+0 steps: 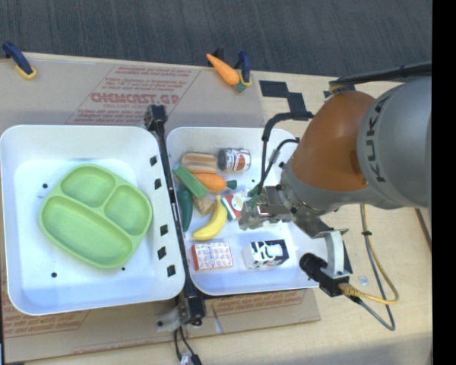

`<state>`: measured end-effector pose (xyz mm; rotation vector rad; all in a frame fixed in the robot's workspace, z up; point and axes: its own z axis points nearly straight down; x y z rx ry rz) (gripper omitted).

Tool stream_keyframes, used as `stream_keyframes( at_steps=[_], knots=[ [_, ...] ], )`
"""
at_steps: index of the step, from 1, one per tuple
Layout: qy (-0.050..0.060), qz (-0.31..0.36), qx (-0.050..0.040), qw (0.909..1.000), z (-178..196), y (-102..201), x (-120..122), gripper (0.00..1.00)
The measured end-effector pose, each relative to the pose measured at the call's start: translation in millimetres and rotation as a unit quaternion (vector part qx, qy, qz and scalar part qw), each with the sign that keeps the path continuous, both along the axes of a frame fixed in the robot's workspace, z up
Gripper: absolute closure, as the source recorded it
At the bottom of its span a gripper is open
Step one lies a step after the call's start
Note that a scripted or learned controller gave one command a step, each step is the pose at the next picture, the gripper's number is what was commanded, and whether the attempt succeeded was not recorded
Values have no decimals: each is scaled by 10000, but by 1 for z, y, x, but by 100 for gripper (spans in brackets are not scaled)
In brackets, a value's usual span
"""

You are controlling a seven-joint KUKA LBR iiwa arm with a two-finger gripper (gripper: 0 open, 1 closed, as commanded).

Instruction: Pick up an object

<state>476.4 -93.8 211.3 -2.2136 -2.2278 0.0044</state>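
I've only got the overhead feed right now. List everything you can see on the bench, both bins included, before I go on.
Left bin: one, white, left half of bench.
Divided plate: one, green, in left bin.
Right bin: one, white, beside left bin.
Banana: one, yellow, middle of right bin.
Carrot: one, orange, above banana.
Hot dog: one, tan bun, top of right bin.
Can: one, red label, right of hot dog.
Red-and-white packet: one, bottom of right bin.
Black-and-white carton: one, right of packet.
Clamps: blue and orange, bench's top edge.
Arm: grey, orange band.
Gripper: over right bin.
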Motion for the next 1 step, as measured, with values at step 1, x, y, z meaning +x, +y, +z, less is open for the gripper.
stream_keyframes(
  at_steps=[1],
  knots=[
    [-19, -2, -1, 10000, 80, -36, 105, 100]
  ],
)
